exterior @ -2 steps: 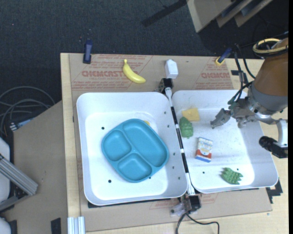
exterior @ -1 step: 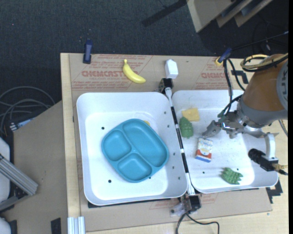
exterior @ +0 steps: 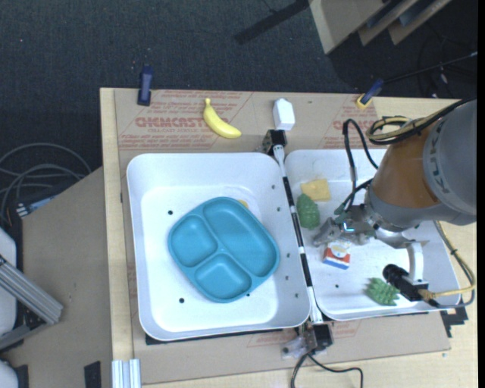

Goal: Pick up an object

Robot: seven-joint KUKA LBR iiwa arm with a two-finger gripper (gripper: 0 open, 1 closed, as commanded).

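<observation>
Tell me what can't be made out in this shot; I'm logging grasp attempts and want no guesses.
- Gripper, camera view: small and blurred against the right bin; open or shut, and whether it holds anything, cannot be told.
- Red, white and blue object: too small to identify.
- Yellow thing in the left bin: mostly hidden by the blue divided plate.
- Arm: cut off by the right edge.

Dark carpet floor point(exterior: 114, 38) w/ cables point(exterior: 30, 178) left; light wood furniture point(exterior: 364, 19) top right.
</observation>
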